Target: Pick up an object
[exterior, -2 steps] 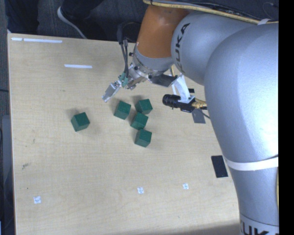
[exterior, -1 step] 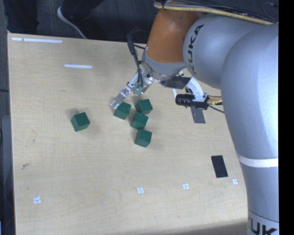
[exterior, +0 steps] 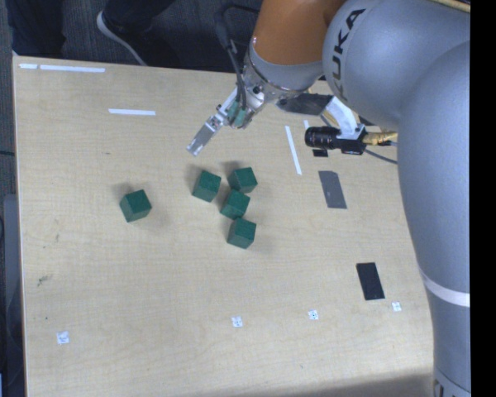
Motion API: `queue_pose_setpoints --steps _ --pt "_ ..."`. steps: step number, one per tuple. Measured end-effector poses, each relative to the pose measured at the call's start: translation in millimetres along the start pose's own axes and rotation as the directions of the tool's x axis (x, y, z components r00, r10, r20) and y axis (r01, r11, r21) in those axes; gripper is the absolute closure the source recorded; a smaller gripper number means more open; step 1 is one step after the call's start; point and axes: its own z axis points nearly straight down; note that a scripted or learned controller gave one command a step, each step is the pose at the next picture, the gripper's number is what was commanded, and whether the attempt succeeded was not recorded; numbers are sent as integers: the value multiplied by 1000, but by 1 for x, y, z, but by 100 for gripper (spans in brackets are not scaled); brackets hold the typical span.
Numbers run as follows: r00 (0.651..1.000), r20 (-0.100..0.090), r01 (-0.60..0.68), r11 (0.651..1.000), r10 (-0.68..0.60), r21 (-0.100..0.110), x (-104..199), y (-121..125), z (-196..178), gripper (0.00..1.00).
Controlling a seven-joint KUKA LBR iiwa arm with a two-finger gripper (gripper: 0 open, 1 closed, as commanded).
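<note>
My tool [exterior: 197, 145] hangs above the table [exterior: 107, 304]; I cannot tell its state. 4 clustered green cubes lie just below it toward me, the nearest cube [exterior: 206, 186] almost straight under the tip.

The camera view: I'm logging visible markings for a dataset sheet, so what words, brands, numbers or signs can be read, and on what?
"KU": black letters on the grey arm, just below its orange band; the rest of the word runs out of sight round the housing.
Small square markers along the near part of the wooden surface: too small to read.
The green cubes carry no text.
</note>
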Motion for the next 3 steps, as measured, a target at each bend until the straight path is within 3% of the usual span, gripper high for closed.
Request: queue_pose_setpoints --steps 1,2,3 --pt "1000 -1 17 1000 -17 2 -41 -35 43 0" --pt "982 -2 188 982 -188 1 -16 -10 84 0" --pt "980 1 197 980 -197 -1 -9 -7 -21 0"
